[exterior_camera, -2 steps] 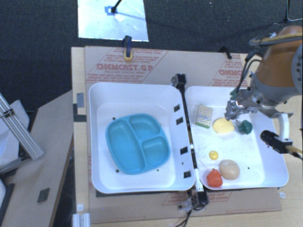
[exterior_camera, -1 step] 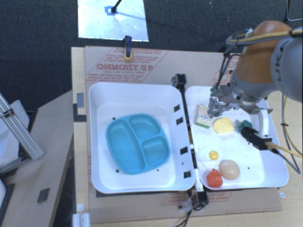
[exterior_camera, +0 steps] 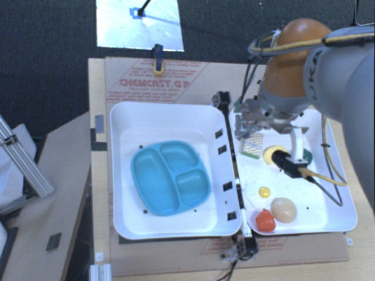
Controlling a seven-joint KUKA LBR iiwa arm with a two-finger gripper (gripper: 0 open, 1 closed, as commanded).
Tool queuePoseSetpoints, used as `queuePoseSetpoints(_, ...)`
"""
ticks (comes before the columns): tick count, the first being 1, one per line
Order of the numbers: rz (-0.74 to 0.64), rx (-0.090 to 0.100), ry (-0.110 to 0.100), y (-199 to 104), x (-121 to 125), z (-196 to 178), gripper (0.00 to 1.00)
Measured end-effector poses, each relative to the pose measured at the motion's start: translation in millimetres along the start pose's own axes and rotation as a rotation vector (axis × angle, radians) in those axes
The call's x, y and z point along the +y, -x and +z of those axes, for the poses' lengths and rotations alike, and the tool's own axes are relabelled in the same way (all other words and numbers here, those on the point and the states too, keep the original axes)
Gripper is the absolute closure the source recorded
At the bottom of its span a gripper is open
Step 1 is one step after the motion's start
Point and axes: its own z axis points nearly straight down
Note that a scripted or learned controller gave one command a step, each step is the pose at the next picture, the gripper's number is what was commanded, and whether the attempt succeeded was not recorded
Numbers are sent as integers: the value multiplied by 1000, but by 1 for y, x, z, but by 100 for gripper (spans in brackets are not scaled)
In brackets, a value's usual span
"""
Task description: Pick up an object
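The gripper (exterior_camera: 253,134) hung low over the right bin (exterior_camera: 334,215), directly above a green-patterned packet (exterior_camera: 252,147) near the divider (whether they touched was unclear); its grasp state could not be told.

Open floor between yellow ball (exterior_camera: 264,192) and bin wall (exterior_camera: 345,206).

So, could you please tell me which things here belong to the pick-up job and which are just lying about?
Belonging to the job:
- tool, over the right bin
- checkered packet
- yellow piece
- small yellow ball
- beige egg
- red piece

Just lying about:
- blue divided tray in the left bin
- yellow clamp
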Motion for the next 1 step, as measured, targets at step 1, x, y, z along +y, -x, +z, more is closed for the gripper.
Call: queuePoseSetpoints(1, -1, 2, 1, -55, 20, -13, 100)
